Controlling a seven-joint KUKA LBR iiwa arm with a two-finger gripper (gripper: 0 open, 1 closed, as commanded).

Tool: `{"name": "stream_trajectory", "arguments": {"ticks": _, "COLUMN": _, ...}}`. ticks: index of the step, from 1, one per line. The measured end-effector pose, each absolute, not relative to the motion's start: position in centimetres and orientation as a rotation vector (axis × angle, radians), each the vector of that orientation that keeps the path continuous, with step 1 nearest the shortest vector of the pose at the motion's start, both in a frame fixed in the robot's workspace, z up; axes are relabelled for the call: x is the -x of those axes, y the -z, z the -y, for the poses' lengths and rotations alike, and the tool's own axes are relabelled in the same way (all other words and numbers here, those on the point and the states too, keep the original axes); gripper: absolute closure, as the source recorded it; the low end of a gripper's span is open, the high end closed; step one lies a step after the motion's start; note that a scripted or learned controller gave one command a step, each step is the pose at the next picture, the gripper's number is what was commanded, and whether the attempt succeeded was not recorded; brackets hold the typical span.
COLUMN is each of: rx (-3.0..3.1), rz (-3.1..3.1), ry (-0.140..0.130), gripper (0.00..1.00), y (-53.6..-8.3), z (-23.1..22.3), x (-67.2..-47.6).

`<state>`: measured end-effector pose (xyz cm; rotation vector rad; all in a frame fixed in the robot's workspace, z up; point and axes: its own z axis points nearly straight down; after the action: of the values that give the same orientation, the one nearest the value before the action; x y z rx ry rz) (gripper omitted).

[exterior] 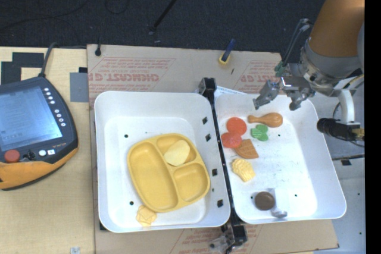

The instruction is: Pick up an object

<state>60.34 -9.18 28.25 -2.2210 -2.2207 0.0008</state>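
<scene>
Claw [278, 96], fingers spread and grasping nothing, hovers at twelve o'clock of the toy drumstick [267, 119] lying in the right bin [324, 157], probably poised there to descend on it.

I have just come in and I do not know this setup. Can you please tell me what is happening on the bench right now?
A grey and orange robot arm reaches in from the right, and its claw hangs open above the far end of the right bin, holding nothing. Just below it lies a toy chicken drumstick, with a red tomato slice, a green piece and other toy foods nearby. The left bin holds a yellow divided plate. Nothing has been picked up yet.
</scene>
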Motion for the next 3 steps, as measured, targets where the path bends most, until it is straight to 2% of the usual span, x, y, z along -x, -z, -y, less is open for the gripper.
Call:
{"name": "stream_trajectory", "arguments": {"ticks": 1, "rx": 2.213, "rz": 2.229, "ry": 0.006, "gripper": 0.0, "y": -33.5, "z": 1.2, "x": -59.3}}
{"name": "stream_trajectory", "arguments": {"ticks": 2, "rx": 2.214, "rz": 2.224, "ry": -0.002, "gripper": 0.0, "y": -33.2, "z": -5.1, "x": -58.8}}
{"name": "stream_trajectory", "arguments": {"ticks": 3, "rx": 2.214, "rz": 2.225, "ry": 0.001, "gripper": 0.0, "y": -37.5, "z": -10.7, "x": -54.0}}
